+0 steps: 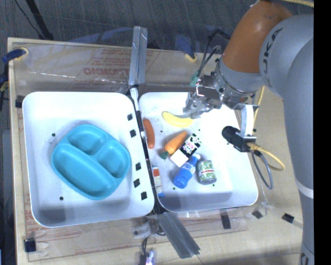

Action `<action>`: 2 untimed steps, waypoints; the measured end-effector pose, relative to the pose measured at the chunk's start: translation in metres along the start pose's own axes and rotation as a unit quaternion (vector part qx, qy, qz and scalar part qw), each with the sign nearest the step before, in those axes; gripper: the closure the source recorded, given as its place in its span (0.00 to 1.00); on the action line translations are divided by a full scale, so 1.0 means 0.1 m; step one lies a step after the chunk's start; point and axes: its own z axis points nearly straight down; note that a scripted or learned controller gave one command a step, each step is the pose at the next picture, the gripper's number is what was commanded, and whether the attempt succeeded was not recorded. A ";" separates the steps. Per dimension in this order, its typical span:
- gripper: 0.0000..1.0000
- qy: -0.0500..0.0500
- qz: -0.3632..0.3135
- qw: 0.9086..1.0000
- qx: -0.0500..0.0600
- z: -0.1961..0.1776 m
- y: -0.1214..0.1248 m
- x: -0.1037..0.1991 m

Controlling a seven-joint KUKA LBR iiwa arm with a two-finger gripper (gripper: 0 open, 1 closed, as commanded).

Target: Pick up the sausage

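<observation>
End effector: the end effector (196,108) hangs over the back of the right bin (240,189), just above the banana's right end; whether it is wide or narrow cannot be told, and nothing is seen in its grasp.
Banana: the banana (174,119) lies flat, yellow, just under and left of the end effector.
Sausage: the sausage (149,133) lies lengthwise by the right bin's left wall, left of the banana, apart from the end effector.
Carrot: the carrot (175,142) lies tilted, in front of the banana.
Other pieces: a black-and-white box (191,146), a blue bottle (185,173) and a small can (206,171) lie in front of the carrot.
Left bin: the left bin (38,115) holds a blue divided tray (91,162).
Tabletop: the tabletop (71,65) bears both bins.
</observation>
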 end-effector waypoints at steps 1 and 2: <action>1.00 0.000 0.024 1.000 -0.001 -0.15 -0.16 -0.70; 1.00 0.000 0.021 1.000 0.001 0.10 -0.02 -0.25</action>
